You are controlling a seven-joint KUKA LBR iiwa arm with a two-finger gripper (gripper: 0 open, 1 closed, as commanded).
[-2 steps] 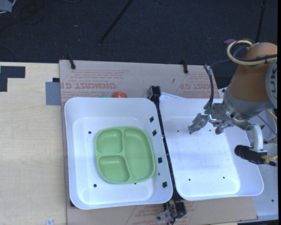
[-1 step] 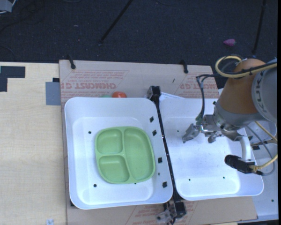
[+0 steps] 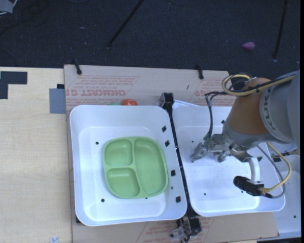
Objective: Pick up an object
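Observation:
A light green divided plate with three compartments lies flat in the left white bin. My gripper hangs low over the left half of the right white bin, close to the divider between the bins. Its metal fingers are spread apart, and nothing shows between them. The plate lies well to the left of the gripper, across the divider.
A small red object and a bit of green sit just behind the left bin's far rim. A black divider rail runs between the bins. A black fitting on a white tube, with yellow cable, hangs from the arm over the right bin.

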